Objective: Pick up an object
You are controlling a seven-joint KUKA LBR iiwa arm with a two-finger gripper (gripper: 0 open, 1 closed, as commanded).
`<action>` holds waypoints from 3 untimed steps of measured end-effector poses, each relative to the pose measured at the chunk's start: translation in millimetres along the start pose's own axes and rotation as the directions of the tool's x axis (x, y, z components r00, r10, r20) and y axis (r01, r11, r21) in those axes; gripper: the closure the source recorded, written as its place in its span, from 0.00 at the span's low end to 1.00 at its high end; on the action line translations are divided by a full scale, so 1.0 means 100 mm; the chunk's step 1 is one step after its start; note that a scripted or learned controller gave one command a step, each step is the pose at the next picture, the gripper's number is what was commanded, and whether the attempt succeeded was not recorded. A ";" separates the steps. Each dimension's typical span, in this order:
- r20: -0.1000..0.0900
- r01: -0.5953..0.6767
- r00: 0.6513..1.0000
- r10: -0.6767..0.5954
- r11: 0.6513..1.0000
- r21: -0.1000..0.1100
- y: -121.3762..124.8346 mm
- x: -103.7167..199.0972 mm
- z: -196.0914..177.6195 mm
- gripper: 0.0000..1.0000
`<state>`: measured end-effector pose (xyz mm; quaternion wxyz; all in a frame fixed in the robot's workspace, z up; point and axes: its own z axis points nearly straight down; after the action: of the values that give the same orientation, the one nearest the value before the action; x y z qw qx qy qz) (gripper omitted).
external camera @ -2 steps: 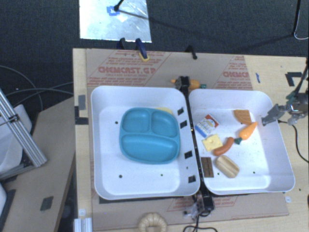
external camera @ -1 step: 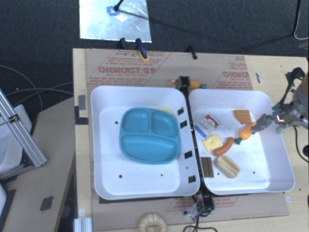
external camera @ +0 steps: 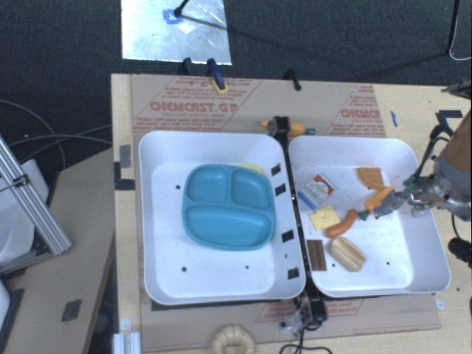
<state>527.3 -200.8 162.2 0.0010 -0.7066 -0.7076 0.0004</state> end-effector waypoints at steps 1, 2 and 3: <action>0.000 -0.001 1.000 0.001 1.000 0.001 -0.03 -0.05 0.61 0.00; 0.001 -0.001 1.000 0.001 1.000 -0.002 -0.03 -0.05 0.78 0.00; 0.002 -0.001 1.000 0.001 1.000 -0.005 -0.02 -0.05 0.67 1.00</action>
<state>525.5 -206.2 95.3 -0.0016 -0.7069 -0.7073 -0.0008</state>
